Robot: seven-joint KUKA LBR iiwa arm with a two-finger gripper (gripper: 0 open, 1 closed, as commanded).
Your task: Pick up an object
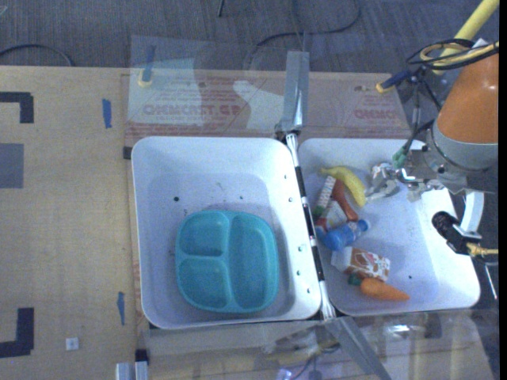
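Yellow banana (346, 182) lies in the right bin (444, 291), at its far left, long axis running far-left to near-right. My end effector (386, 178) hovers just right of it; I cannot tell its state, the view being blurred there.

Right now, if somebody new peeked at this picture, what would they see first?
Probably the big teal divided plate lying alone in the left bin. Next, the colourful pile in the right bin: a yellow banana at the top, a blue bottle in the middle and an orange carrot at the bottom. The arm's orange band glows at the right.
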